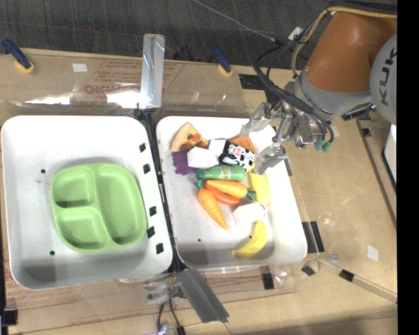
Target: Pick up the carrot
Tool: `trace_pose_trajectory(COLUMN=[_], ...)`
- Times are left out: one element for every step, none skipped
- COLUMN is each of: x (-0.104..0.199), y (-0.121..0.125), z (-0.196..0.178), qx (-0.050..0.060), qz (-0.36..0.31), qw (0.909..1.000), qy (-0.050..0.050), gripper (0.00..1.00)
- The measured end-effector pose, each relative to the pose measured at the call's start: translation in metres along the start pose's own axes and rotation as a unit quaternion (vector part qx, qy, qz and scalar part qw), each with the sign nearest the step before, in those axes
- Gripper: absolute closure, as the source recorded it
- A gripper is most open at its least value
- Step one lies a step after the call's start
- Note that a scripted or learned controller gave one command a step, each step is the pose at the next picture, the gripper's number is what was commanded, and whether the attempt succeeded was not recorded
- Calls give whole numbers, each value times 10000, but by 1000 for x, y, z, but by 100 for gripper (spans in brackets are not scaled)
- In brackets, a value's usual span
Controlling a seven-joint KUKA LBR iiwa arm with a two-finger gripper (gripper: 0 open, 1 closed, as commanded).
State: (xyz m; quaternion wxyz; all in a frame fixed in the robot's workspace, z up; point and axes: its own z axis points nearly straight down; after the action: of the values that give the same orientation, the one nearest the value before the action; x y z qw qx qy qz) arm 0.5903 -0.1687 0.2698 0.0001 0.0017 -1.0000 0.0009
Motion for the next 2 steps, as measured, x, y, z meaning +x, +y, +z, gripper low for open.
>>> trace_pose_trajectory(x=[19,57], y=[-1,36], z=[132,179], qx=[-27,-18], qz=[-148,-492], qw=[9999,9988], qy=[54,14], gripper=[0,0])
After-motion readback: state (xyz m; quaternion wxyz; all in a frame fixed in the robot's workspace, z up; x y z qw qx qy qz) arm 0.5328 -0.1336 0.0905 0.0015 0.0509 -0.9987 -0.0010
